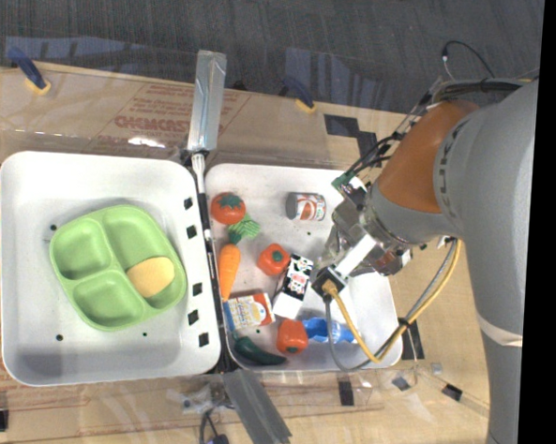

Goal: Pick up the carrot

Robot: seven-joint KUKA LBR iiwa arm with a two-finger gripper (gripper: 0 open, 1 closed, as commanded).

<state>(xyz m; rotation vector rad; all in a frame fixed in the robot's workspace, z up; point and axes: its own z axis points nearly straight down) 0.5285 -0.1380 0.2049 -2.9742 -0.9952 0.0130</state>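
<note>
Lying by the left wall of the right bin (262, 176), the carrot (227, 270) is fully exposed. The gripper (344, 253) hangs well apart, masked by the wrist; its state cannot be told.

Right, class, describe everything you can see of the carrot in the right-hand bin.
The carrot looks like a plastic toy: a smooth orange body tapering to a point, with a green leafy top. It lies flat in the view's right bin, along its left wall, top beside the tomato, tip towards a small carton. Nothing grips it.
</note>
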